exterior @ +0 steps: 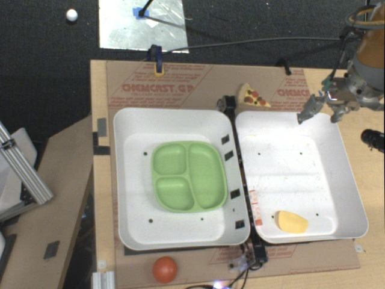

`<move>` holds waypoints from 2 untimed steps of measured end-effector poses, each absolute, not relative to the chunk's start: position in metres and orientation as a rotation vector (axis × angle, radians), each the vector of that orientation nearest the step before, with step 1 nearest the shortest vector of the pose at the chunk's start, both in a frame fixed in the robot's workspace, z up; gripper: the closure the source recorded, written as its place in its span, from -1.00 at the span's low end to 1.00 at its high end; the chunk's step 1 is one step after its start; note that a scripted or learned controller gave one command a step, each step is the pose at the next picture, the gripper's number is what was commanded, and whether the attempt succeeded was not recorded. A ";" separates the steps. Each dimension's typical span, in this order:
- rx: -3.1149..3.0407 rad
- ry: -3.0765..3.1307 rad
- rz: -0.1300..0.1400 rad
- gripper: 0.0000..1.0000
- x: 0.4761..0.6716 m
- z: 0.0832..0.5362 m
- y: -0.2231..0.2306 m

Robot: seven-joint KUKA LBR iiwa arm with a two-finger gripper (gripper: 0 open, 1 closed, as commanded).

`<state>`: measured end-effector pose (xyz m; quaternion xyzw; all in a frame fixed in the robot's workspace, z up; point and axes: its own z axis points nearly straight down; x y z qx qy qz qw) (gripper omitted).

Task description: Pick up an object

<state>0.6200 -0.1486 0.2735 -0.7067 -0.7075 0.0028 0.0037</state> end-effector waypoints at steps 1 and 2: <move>-2.219 -2.226 -0.001 -1.00 0.622 0.280 -0.148; -2.219 -2.222 0.002 -1.00 0.613 0.224 -0.147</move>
